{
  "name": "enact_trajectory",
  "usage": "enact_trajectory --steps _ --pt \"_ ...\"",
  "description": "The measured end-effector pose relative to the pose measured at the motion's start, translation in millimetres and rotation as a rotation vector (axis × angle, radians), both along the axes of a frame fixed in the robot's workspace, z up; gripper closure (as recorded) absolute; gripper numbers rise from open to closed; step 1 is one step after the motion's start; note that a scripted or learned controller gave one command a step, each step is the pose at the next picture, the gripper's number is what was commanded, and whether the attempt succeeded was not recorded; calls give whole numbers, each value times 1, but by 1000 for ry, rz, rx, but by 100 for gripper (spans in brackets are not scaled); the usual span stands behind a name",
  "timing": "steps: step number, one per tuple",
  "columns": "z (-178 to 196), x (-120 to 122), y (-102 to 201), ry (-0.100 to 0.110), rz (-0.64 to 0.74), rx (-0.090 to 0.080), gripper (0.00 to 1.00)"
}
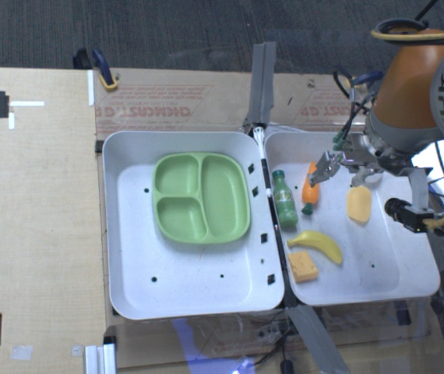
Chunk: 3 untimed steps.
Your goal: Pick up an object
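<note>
The right bin holds several small items. A green bottle lies by its left wall, with an orange carrot just to its right. A pale yellow piece rests mid-bin. A banana and an orange-yellow block lie nearer the front. My gripper hangs over the back of this bin, fingers spread, with nothing visible between them. Its left fingertip is close to the carrot's top, and its right fingertip is just above the pale yellow piece.
The left bin carries a green divided plate. A grey divider bar rises behind the seam between the bins. A black fitting and cables hang at the right bin's right side. Wooden benchtop lies to the left.
</note>
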<state>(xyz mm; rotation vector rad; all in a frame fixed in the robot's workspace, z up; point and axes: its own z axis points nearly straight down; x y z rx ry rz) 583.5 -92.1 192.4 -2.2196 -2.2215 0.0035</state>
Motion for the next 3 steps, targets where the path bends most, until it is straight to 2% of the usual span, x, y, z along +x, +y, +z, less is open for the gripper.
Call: enact_trajectory --steps 1,2,3 --pt "-94 38 -7 0 63 0 0" --pt "-85 38 -9 -1 58 0 100" --pt "-1 69 21 -2 -123 -2 100"
